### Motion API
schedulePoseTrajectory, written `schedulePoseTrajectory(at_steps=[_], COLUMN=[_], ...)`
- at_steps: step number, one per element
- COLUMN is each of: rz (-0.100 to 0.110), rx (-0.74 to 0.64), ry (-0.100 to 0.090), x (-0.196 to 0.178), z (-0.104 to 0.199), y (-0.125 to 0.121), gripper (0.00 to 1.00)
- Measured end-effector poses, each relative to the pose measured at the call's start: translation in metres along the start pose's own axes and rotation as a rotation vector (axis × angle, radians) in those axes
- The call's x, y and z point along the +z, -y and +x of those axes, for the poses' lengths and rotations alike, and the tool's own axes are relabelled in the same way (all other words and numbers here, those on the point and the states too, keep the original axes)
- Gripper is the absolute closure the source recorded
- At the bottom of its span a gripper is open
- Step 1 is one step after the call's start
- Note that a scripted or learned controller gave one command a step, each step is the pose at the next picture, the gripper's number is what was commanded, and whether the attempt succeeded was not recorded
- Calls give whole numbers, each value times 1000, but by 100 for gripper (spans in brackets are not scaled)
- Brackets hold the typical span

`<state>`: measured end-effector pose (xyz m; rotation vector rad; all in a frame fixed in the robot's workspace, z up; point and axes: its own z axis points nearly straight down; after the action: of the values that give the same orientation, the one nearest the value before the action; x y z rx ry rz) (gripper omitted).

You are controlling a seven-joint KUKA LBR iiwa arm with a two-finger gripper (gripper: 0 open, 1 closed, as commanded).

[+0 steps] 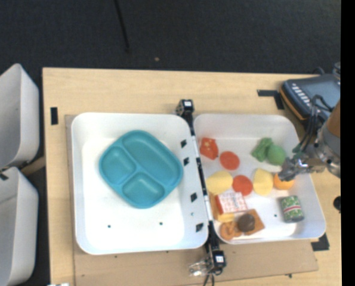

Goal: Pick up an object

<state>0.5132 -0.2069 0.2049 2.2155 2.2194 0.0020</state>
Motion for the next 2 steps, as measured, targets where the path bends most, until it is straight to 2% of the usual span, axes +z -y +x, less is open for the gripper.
schedulePoseTrajectory(at_steps=[1,2], rz=[1,6], rx=[-1,-4], ry=[-1,-4], x=[-37,-26], z=[-2,47], y=[-2,-19], gripper=[100,100])
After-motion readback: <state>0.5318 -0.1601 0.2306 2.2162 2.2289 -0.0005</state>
